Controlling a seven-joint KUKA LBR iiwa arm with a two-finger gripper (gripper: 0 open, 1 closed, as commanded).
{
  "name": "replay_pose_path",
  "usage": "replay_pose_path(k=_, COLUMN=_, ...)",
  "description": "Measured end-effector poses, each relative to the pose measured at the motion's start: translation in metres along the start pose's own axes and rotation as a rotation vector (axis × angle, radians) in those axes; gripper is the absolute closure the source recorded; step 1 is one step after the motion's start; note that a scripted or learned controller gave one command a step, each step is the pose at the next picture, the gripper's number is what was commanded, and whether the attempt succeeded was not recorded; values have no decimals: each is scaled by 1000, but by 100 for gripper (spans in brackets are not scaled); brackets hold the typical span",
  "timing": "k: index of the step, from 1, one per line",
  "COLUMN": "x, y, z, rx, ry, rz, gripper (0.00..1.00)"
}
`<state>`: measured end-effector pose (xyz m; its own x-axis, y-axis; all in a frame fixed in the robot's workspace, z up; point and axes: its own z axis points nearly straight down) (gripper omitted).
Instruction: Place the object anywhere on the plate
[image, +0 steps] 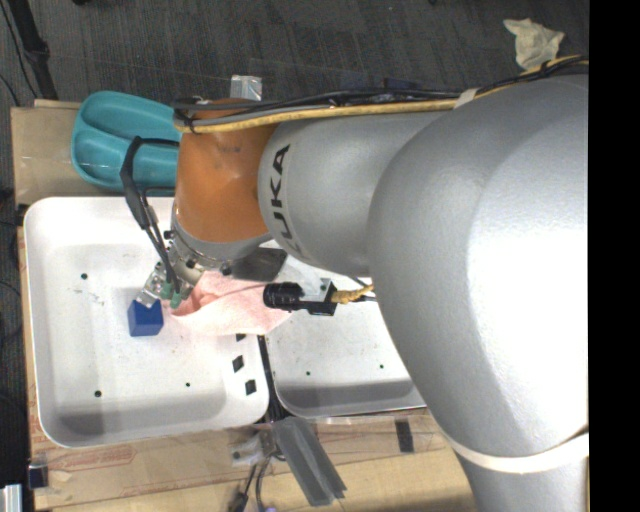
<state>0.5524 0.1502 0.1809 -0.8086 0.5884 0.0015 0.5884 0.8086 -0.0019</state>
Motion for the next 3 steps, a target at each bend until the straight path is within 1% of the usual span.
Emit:
replay_pose_path(k=1, x=-54, y=-18, z=-28, rx=-1, ry=-2, rz=-110, gripper=100)
replay_pose_path(k=2, x=13, y=-19, z=-55, rx=-1, ry=-1, rz=22, gripper=100)
replay_pose_path(k=3, x=76, y=-22, z=18, rx=1, ry=0, rz=12, gripper=100)
